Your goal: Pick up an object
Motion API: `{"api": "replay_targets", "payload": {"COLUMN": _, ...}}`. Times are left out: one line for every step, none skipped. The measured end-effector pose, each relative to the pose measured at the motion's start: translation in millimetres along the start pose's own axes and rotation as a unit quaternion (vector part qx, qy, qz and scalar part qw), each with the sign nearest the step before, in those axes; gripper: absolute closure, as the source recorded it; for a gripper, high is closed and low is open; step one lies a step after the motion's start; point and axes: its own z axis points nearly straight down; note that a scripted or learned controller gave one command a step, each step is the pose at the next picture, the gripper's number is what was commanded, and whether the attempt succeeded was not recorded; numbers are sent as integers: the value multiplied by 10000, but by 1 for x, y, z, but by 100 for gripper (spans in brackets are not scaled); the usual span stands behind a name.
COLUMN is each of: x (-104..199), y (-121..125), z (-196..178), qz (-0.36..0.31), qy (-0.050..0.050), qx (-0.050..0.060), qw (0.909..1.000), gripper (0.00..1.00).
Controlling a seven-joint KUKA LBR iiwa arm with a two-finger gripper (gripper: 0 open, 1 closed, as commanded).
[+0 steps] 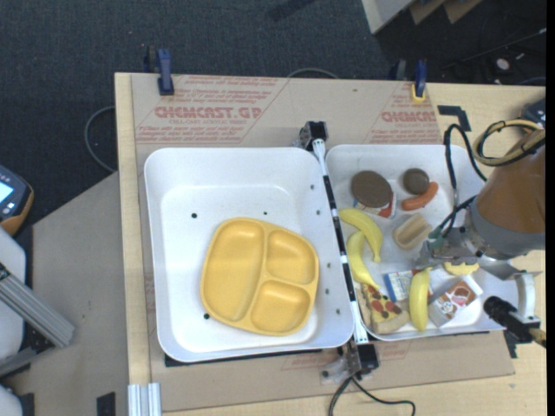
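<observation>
The right bin (381, 156) held the things to be picked, a crowd of toy food lying close together on its white floor. Along its left wall lay two bananas, one curved (364, 230) near the middle and another (359, 263) just below it, the two nearly touching end to end. A third banana (420, 300) lay upright in the picture toward the front, beside a pizza slice (382, 307) at the front left corner and a small blue-and-white packet (397, 283) between them. Toward the back sat a round brown-topped can (372, 190), with a small brown ball (415, 180) to its right and a red sausage (421, 198) just in front of that ball. A tan bun (411, 230) lay near the middle, and a white-and-red packet (455, 299) lay at the front right. The gripper (444, 251) hung over the middle right of this bin, close to the bun and the third banana; whether its fingers were spread or closed could not be told, and nothing was seen between them. The grey arm (512, 206) with its orange band reached in from the right. The left bin (173, 189) carried a yellow divided tray (259, 275) with three compartments. Both bins rested side by side on the table (130, 232), which was covered with printed brown paper and clamped at the back.
</observation>
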Motion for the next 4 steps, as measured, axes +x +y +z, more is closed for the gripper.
{"api": "replay_targets", "payload": {"x": 60, "y": 55, "z": -60, "qz": -43, "qy": 9, "qx": 23, "qw": 10000, "gripper": 100}}
{"api": "replay_targets", "payload": {"x": 55, "y": 51, "z": -56, "qz": -3, "qy": 10, "qx": 68, "qw": 10000, "gripper": 0}}
{"api": "replay_targets", "payload": {"x": 22, "y": -22, "z": 18, "qz": 30, "qy": 24, "qx": 113, "qw": 9999, "gripper": 0}}
{"api": "replay_targets", "payload": {"x": 24, "y": -17, "z": 5, "qz": 4, "qy": 5, "qx": 58, "qw": 10000, "gripper": 100}}
